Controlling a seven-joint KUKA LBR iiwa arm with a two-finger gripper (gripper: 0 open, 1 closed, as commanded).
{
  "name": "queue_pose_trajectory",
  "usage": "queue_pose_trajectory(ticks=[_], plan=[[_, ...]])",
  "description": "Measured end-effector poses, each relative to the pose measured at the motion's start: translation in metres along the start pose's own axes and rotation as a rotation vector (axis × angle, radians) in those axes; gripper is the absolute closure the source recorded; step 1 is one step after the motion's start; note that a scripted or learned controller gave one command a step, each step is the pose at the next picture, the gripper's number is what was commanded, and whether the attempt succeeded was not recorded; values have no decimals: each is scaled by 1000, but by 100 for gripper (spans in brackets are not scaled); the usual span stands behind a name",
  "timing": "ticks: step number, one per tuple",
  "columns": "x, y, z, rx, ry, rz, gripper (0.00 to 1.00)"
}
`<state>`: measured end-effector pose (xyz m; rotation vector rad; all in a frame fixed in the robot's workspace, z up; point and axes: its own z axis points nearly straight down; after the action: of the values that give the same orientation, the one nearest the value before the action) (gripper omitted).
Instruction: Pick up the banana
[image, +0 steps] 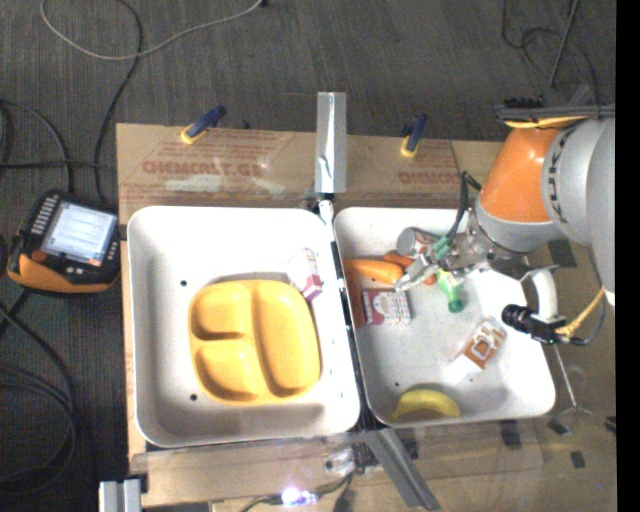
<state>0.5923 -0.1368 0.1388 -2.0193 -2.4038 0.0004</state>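
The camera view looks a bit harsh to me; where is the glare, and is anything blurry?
Camera view: the white bins bleach out under bright light, the yellow tray throws a shadow along its upper edge, the banana stays readable, and the small items near the gripper look soft.

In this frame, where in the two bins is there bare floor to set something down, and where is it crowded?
Left bin: bare floor rings the yellow tray, widest along its left and top. Right bin: a bare patch lies between the carton, the small box and the banana at the near wall. Its upper part is crowded around the carrot, green bottle and gripper.
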Motion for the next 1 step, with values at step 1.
queue_pose_trajectory(ticks=[1], plan=[[-36, -90, 45, 0, -1, -12, 0]])
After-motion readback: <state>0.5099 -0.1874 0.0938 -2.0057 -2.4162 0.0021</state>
